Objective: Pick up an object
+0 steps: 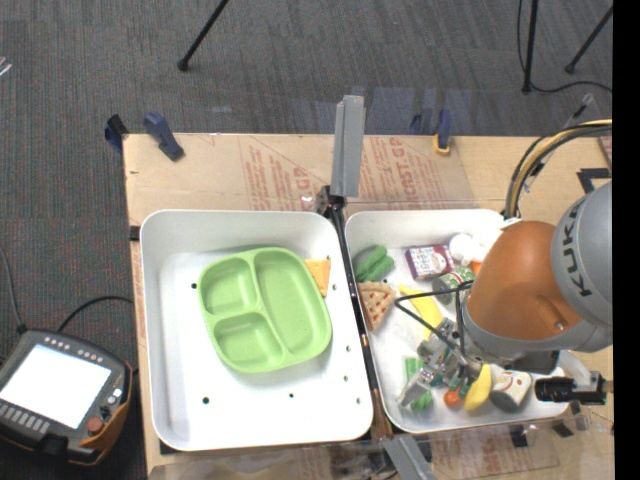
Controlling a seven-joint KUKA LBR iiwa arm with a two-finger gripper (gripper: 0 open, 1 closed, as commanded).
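Grey carpet surrounds a bench topped with brown cardboard [270, 163], and a handheld control tablet [58, 388] lies on the floor at the far left. Blue clamps [162, 134] grip the cardboard's back edge.

On the bench, the left bin [170, 238] holds a green divided plate [265, 310], lying flat near the middle. A small orange wedge [319, 271] touches the plate's right rim, close to the divider between the two bins.

The right bin [400, 218] is crowded with toy food. Nearest the divider lie a green pickle-like piece [373, 262] and, just below it, a waffle-patterned slice [376, 302]. Further right sit a purple packet [429, 260] and a yellow piece [424, 307].

The arm [525, 283], with its orange band, covers the bin's right part. Its gripper [438, 360] points down into the clutter at the bin's front, among small green pieces [417, 386], a red ball [453, 399], a banana [479, 388] and a white cup [509, 389]. Whether the fingers are open or closed cannot be told, and nothing is clearly held between them.
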